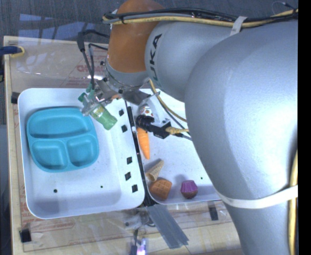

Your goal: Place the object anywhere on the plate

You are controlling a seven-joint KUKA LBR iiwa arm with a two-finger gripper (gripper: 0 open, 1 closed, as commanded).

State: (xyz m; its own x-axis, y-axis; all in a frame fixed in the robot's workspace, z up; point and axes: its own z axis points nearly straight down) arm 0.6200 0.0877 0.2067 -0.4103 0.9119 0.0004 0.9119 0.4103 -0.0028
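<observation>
A blue plate (60, 139) with three compartments lies in the left white bin (76, 201). My gripper (93, 102) hangs just beyond the plate's upper right corner, below the orange band of the arm. It is shut on a pale green translucent bottle (104, 117) with a darker green cap end, which sticks out at a slant toward the lower right. The bottle is above the bin floor, beside the plate's right rim and not over its compartments.
In the right bin (198, 198) lie an orange carrot (143, 142), a waffle cone (155, 169), a brown lump (161, 188) and a purple piece (188, 188). The arm's grey body covers most of that bin. A divider with black marks (130, 158) separates the bins.
</observation>
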